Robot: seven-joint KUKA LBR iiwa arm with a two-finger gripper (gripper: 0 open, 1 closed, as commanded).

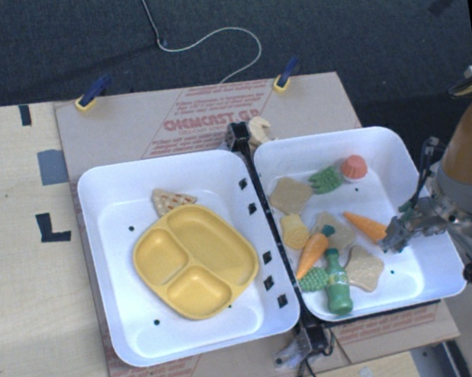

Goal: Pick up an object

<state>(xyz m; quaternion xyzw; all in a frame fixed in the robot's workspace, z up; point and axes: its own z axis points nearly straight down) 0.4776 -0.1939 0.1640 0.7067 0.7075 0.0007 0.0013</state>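
The right bin [388, 145] holds several toy foods: a green bottle [337, 287], two carrots [311, 253] [367, 225], tan bread-like pieces [290, 194], a green pickle [325, 179] and a red-capped piece [354, 166]. My gripper [395, 238] hovers low at the right side of this bin, just right of the small carrot, with nothing seen between its fingers. The left bin [108, 246] carries a yellow divided tray [196, 261] and a waffle-like wedge [170, 201] behind it.
The two bins meet at a black-clipped seam [264, 223]. They sit on a cardboard sheet [208, 117] held by yellow-blue clamps [92, 93]. A white cable [213, 37] loops beyond it. The arm's orange band [467, 144] is at the right edge.
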